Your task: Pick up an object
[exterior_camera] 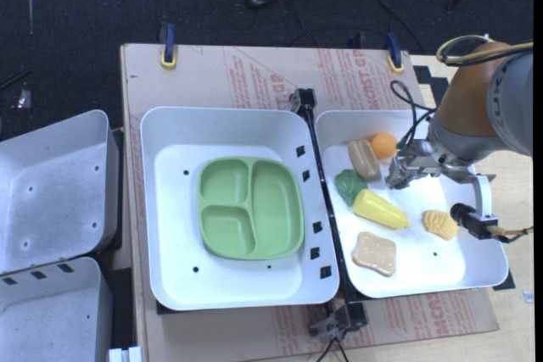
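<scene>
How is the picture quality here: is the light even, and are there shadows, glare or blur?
Camera view: light is even and soft; the white bins look bright but keep detail, no hard glare. The green divided tray and the corn cob cast only faint shadows. Focus is sharp across the bench; the gripper area is dark and hard to read.

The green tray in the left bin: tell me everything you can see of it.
The green tray is a pale green, plastic-looking plate with rounded corners, split by raised ridges into three compartments: two smaller ones on the left and one long one on the right. It lies flat and slightly skewed on the floor of the left bin, near its middle, touching nothing but the bin.
</scene>
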You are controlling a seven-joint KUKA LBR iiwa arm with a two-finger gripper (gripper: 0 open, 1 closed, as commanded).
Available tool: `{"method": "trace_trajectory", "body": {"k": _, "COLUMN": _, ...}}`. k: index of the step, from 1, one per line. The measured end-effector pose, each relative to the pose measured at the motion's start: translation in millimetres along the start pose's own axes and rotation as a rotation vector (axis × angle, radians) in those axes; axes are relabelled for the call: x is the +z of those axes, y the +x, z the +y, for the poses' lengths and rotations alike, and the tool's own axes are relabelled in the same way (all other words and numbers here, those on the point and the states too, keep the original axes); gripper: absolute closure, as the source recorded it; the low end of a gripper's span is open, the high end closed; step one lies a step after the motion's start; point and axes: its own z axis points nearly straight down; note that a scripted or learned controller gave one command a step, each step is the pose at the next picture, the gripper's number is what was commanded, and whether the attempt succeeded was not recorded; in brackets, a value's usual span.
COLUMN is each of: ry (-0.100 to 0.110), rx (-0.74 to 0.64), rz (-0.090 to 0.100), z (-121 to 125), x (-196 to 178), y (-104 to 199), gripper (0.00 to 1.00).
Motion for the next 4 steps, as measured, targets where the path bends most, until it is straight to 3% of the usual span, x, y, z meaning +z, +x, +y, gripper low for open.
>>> {"method": "trace_trajectory", "body": {"k": 3, "ry": -0.005, "rx": -0.003, "rz": -0.001, "z": 11.7, "x": -130.1, "y": 1.0, "gripper": 1.00}}
{"method": "trace_trajectory", "body": {"k": 4, "ry": 0.002, "rx": -0.007, "rz": 0.002, "z": 18.1, "x": -120.7, "y": 50.6, "gripper": 1.00}}
